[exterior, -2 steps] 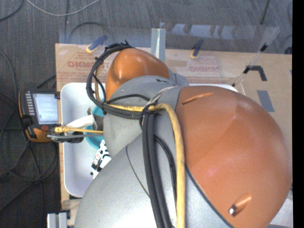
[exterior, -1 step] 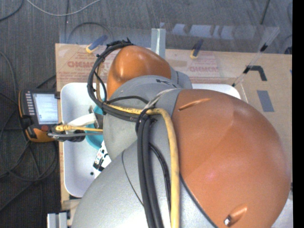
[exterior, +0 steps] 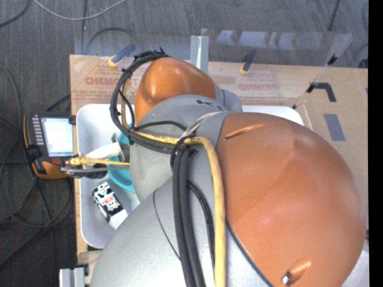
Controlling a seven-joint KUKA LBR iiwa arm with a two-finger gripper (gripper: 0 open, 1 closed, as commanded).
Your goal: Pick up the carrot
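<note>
The big robot arm [exterior: 251, 184] covers most of the left bin [exterior: 85, 121], and its grey and orange shell hides nearly all the inside of that bin. Black cables and one yellow cable [exterior: 210, 178] run along the top of the arm and loop up over the far end of the bin.

I cannot tell where the carrot is. I cannot tell about the gripper either, whether it is squeezed tight, let go, or holding something.

A strip of the left bin shows on the side away from the arm. In that strip lies a little box with black and white spots [exterior: 106, 199], close to the near end of the bin. Just past it, more toward the middle of the bin, a blue-green thing [exterior: 122, 179] peeks out from under the arm. A thin yellow stick [exterior: 99, 159] lies across the outer rim of the bin, and one end pokes over the edge.

Outside the bin, right next to that rim, sits a hand controller [exterior: 51, 141] with a lit screen and an orange case. Beyond the far end of the bin is a bare wooden board [exterior: 93, 79] with a yellow and blue clamp [exterior: 122, 54] on its edge. On the other side of the left bin, a corner of the second white bin [exterior: 286, 109] sticks out from behind the arm.
</note>
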